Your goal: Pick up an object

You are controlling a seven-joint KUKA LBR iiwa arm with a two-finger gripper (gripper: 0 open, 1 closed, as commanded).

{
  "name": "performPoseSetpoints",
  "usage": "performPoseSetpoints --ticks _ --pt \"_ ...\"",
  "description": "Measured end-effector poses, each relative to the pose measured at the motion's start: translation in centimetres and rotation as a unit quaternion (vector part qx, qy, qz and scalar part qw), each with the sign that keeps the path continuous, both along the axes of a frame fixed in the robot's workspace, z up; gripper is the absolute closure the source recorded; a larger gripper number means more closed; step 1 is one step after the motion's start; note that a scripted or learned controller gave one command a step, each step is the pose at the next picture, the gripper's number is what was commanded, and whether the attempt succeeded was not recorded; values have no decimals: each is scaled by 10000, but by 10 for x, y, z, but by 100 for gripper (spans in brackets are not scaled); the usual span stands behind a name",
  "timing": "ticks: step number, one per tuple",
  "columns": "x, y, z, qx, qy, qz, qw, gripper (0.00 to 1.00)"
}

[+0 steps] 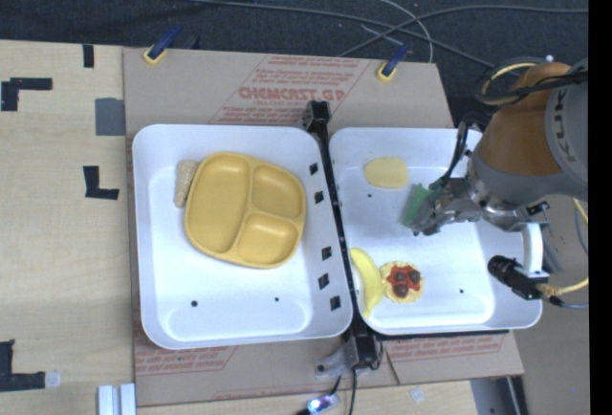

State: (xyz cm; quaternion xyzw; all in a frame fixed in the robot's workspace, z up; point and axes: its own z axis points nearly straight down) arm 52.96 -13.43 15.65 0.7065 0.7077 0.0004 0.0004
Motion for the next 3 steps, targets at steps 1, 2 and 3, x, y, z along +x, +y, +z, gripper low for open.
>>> performPoseSetpoints --ticks 1,2,3 --pt "-5 1 61 -5 -13 -1 10000 100" --pt "-4 1 114 -7 -14 0 10000 100" --pt "2 51 96 0 13 15 10000 100"
